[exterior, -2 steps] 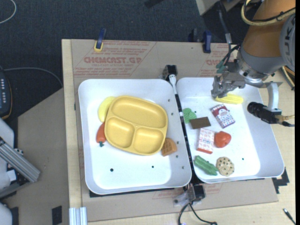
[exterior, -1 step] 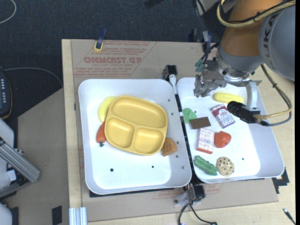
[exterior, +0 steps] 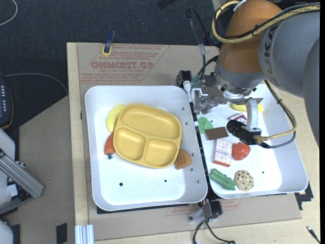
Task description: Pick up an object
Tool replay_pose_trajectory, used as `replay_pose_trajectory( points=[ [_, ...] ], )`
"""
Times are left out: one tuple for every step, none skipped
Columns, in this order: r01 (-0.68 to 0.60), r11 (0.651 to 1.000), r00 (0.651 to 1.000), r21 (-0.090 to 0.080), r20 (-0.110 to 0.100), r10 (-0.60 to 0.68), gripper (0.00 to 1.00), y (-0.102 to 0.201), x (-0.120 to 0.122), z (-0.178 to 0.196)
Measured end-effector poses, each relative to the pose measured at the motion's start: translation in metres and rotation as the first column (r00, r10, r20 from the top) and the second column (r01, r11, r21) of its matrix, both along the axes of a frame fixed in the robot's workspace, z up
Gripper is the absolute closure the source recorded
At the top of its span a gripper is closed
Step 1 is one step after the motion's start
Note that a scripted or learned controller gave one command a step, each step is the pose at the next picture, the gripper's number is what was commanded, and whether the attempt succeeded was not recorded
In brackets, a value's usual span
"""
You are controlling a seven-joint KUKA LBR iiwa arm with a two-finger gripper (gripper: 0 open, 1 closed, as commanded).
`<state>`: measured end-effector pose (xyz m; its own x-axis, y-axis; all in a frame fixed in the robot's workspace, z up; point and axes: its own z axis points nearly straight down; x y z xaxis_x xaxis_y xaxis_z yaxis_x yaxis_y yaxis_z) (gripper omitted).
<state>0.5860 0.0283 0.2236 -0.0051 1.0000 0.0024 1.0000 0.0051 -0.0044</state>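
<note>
My gripper (exterior: 202, 104) hangs low over the left edge of the right bin (exterior: 284, 151), close to the wall between the two bins. Just below it lie a small green piece (exterior: 205, 123) and a flat brown rectangle (exterior: 216, 133). Further toward the front lie a white and red packet (exterior: 222, 152), a red tomato (exterior: 241, 150), a green pod (exterior: 222, 179) and a round cookie (exterior: 244, 179). A yellow banana-like piece (exterior: 242, 106) pokes out from under the wrist. I see nothing held in the gripper.
The left bin (exterior: 96, 136) holds a large yellow divided plate (exterior: 147, 135), a yellow piece (exterior: 114, 117), a red-orange piece (exterior: 109, 145) at its left and a brown waffle-like piece (exterior: 183, 159) at its front right. The arm covers the right bin's back part.
</note>
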Motion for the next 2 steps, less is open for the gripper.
replay_pose_trajectory(
  points=[
    [0.001,1.000,1.000,-0.001,0.006,-0.001,1.00,0.033,0.009,0.006],
    [0.006,1.000,1.000,-0.003,0.000,-0.006,1.00,0.022,0.002,-0.010]
  ],
)
